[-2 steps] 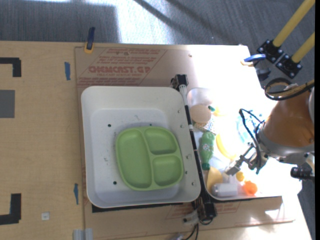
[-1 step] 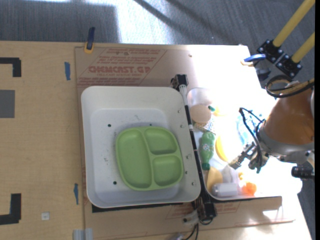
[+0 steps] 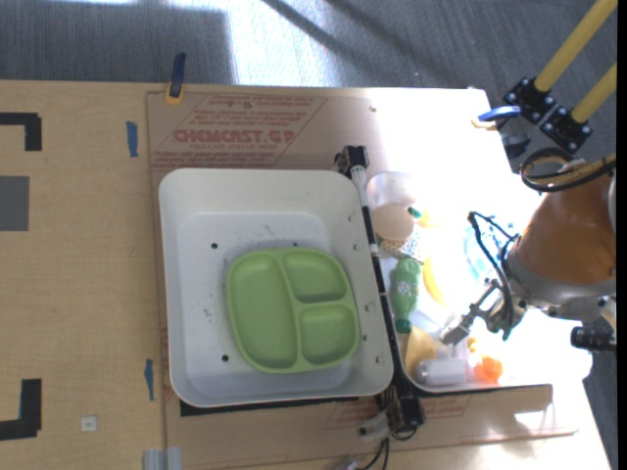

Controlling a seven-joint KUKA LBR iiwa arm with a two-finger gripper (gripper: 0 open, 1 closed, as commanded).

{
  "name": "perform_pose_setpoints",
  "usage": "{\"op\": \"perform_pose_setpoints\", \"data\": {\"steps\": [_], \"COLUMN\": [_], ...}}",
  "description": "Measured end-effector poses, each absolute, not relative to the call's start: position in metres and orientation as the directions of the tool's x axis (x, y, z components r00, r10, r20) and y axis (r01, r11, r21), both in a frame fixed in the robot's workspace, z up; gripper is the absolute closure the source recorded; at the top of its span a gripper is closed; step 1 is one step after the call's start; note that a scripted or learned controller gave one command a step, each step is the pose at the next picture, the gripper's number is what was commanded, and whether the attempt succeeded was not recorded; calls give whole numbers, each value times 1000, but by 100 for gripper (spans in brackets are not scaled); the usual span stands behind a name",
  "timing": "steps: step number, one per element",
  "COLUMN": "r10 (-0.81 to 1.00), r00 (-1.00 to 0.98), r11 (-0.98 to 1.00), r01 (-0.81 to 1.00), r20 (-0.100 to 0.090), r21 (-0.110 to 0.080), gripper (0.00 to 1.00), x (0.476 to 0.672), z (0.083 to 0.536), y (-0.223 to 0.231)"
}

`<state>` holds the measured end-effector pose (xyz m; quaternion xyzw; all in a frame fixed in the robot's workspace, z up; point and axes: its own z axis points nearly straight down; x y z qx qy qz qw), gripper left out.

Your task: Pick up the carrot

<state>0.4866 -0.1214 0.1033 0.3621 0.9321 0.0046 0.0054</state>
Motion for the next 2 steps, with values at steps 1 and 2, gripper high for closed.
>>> {"op": "perform_pose_setpoints", "data": {"steps": [1, 2], "r10": [803, 803], "r00": [-596, -596], "r11": [596, 596], "r01": [803, 803], "r20": [-4, -6], "r21": [0, 10], "gripper": [0, 100], "x": [482, 485], "z": [93, 104], "y": [-109, -106]}}
